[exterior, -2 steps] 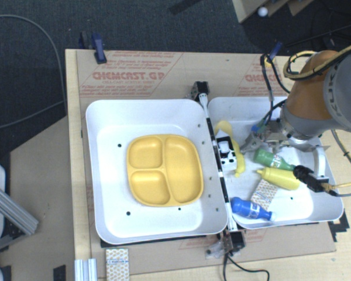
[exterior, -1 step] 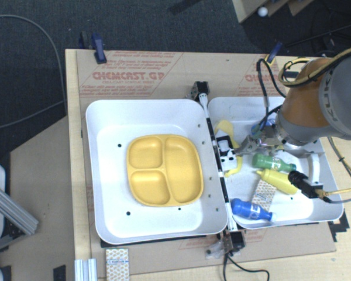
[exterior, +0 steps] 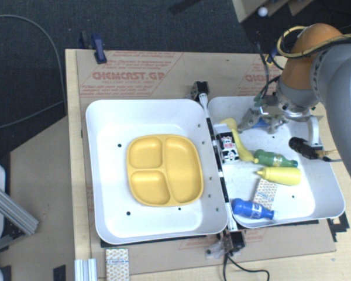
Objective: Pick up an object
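Gripper [exterior: 262, 119] hovers over far end of R bin [exterior: 333, 199], fingers spread apart, nothing btwn them. R bin holds: yellow banana [exterior: 236, 140] by L wall, green bottle [exterior: 276, 158], yellow squeeze bottle [exterior: 279, 175] just below it, blue bottle [exterior: 252, 209] at near edge. L bin [exterior: 102, 174] holds a yellow divided plate [exterior: 164, 170], centred.

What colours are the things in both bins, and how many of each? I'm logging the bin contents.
Yellow: 3 (divided plastic plate, squeeze bottle, banana-shaped piece)
Green: 1 (bottle)
Blue: 1 (bottle)
Patterned: 2 (black-and-white card, speckled packet)
Total: 7
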Available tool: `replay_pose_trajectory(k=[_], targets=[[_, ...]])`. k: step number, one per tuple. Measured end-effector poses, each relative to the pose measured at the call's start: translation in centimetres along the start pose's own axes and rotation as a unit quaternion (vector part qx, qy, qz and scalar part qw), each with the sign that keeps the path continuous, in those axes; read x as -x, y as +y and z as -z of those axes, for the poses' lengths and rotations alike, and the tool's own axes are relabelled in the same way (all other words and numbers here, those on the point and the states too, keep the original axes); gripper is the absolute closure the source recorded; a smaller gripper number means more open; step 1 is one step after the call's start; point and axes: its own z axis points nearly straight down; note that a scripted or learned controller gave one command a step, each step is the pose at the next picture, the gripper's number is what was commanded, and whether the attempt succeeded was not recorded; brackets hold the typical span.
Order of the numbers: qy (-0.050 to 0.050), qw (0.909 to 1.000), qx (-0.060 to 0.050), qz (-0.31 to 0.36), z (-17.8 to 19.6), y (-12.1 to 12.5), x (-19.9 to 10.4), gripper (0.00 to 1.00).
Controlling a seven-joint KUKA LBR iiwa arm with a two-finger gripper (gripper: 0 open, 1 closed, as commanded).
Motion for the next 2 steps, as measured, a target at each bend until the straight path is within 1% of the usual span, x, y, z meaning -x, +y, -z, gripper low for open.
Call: replay_pose_trajectory(k=[1, 2], targets=[[-0.004, 0.9999, 0.016, 0.003, 0.3, -6.8, 1.1, 0.0], [-0.003, 0.9999, 0.016, 0.002, 0.0, -13.0, -2.8, 0.0]])
